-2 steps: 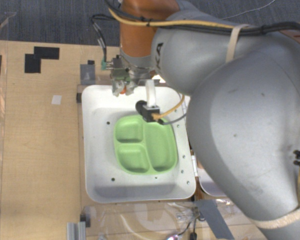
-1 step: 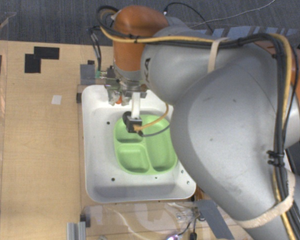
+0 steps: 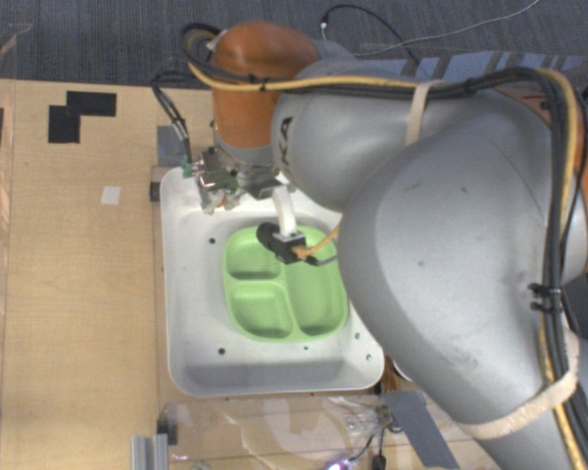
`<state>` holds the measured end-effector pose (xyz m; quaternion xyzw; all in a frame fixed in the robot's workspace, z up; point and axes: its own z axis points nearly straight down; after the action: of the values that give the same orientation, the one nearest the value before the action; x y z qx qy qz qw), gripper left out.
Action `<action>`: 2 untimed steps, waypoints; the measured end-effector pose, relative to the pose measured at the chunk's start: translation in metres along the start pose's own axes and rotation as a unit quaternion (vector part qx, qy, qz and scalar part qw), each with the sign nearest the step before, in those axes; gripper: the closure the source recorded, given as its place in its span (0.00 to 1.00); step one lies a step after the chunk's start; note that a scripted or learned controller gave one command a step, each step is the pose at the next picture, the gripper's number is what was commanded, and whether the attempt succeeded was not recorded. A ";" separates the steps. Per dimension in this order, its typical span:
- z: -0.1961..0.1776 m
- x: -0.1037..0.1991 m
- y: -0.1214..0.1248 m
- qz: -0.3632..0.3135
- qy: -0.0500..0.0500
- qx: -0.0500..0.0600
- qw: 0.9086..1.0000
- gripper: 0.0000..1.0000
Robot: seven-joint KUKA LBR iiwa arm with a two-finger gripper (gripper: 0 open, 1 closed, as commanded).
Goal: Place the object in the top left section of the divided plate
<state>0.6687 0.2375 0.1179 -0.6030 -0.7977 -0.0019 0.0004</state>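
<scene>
A light green divided plate point(image 3: 237, 297) lies in the white bin point(image 3: 191, 331). It has two sections on its left side and one long section on its right. The top left section point(image 3: 247, 259) shows bare green. My gripper point(image 3: 219, 192) hangs below the orange wrist band, over the bin's back left corner and just beyond the plate's top left section. I cannot make out anything held in it.
My grey arm point(image 3: 451, 243) covers the right half of the view and the bin's right edge. Pale wooden bench point(image 3: 69, 292) lies to the left of the bin, with black marks point(image 3: 78, 114) at its far left. Clear plastic sheeting lies along the bench's front.
</scene>
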 end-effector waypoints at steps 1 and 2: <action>-0.013 -0.024 -0.006 0.074 -0.001 -0.001 0.997 1.00; 0.014 -0.006 -0.003 -0.091 0.000 0.002 0.996 1.00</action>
<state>0.6674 0.2310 0.1040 -0.5279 -0.8493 -0.0004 0.0013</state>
